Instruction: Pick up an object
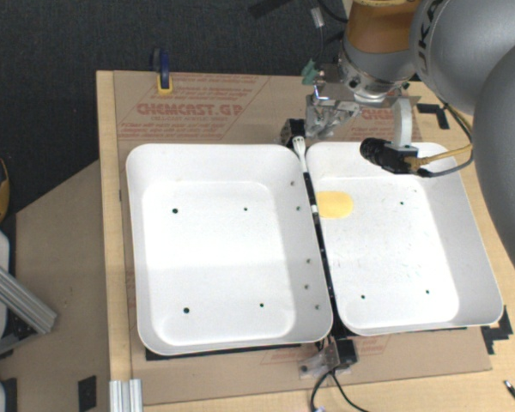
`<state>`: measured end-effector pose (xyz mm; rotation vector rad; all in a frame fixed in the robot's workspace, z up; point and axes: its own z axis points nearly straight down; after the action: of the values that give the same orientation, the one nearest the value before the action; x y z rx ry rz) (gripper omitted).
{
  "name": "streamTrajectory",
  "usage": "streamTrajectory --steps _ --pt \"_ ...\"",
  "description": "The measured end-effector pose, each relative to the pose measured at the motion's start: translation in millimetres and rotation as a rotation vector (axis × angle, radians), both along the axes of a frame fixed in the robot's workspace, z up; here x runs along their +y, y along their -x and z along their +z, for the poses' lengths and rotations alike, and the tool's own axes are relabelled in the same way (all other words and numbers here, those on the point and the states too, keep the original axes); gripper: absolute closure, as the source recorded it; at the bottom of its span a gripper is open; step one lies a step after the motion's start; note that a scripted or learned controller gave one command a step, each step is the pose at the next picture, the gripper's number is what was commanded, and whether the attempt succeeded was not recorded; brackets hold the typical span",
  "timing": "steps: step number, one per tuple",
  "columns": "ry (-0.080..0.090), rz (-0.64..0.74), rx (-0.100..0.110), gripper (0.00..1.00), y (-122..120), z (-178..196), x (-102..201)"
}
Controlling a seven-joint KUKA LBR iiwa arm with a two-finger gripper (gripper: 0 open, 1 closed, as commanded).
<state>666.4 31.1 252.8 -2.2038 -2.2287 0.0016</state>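
The grey KUKA arm [476, 37] comes in from the upper right, its bulky rounded link filling that corner. An orange band [378, 7] wraps the arm just above the wrist. Below it the silvery wrist flange [373, 80] points down towards the far rim of the right-hand shallow white bin [463, 256]. The metal two-finger pincer [324, 120] hangs just beyond that bin's far left corner, above the desk. Its fingertips are too small and cluttered to read.
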Motion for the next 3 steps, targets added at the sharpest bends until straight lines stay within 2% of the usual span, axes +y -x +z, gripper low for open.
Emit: streamTrajectory --steps 1,3 --pt "0.004 -0.009 -0.009 1.00 9.6 29.7 13.0" --pt "0.004 -0.009 -0.010 1.00 18.9 67.3 55.2"
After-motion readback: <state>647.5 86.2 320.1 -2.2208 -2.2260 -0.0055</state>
